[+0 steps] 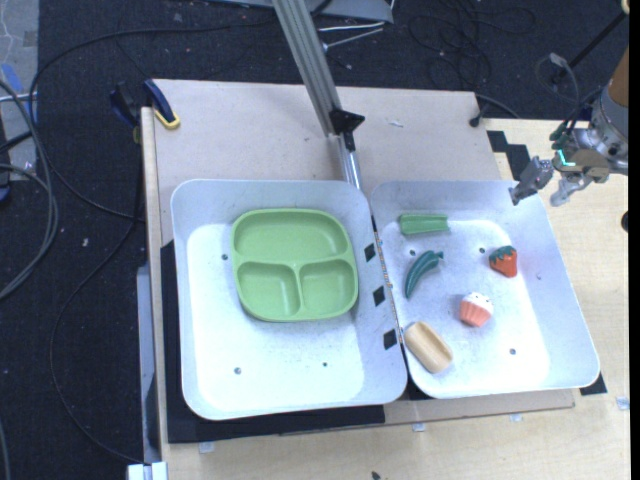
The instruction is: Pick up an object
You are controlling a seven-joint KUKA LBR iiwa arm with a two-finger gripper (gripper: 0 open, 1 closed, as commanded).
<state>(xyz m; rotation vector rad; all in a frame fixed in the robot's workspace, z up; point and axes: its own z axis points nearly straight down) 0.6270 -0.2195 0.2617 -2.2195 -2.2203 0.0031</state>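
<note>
Now, over to the right edge: claw (545,181) spread open, nothing between fingers, hanging above the right bin's (560,268) far corner. Below in that bin, strawberry (504,260), cupcake (476,310), two green vegetables, hot dog (428,347). Left bin (200,368) carrying a green divided plate (296,264).

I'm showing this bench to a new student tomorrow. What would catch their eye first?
Most likely the green divided plate, alone in the left bin. Next, the small toy foods scattered in the right bin: a strawberry, a cupcake and a hot dog bun. The end effector hovers above that bin's far right corner.
</note>
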